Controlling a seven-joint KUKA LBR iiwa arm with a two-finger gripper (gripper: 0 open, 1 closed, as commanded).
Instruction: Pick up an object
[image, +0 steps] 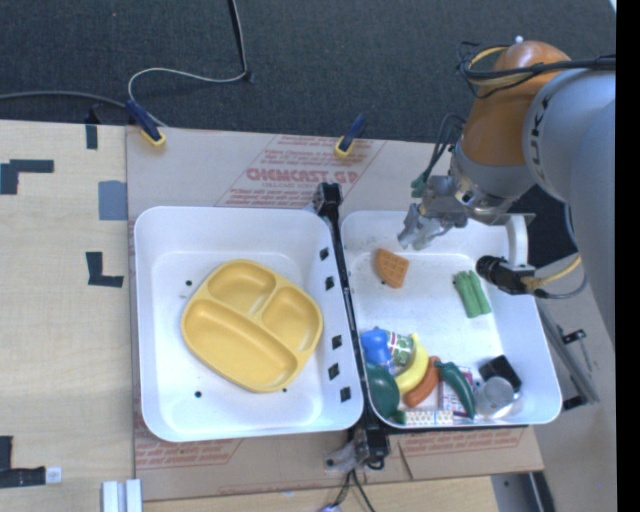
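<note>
My gripper (415, 234) hangs over the back of the right bin (520, 310), its grey fingers pointing down and left with nothing between them. An orange waffle-like piece (392, 267) lies just below and left of the fingertips, apart from them. A green block (471, 294) rests to the right of it. Along the bin's front lies a heap: a blue item (373, 345), a yellow banana (413, 368), a red sausage (424, 386), a green pepper (381, 388) and a black and silver piece (497, 385).
The left bin (160, 330) holds a yellow divided plate (252, 324). A black divider (335, 280) with clips runs between the bins. Cables and two blue-yellow clamps (146, 124) lie at the back of the cardboard bench.
</note>
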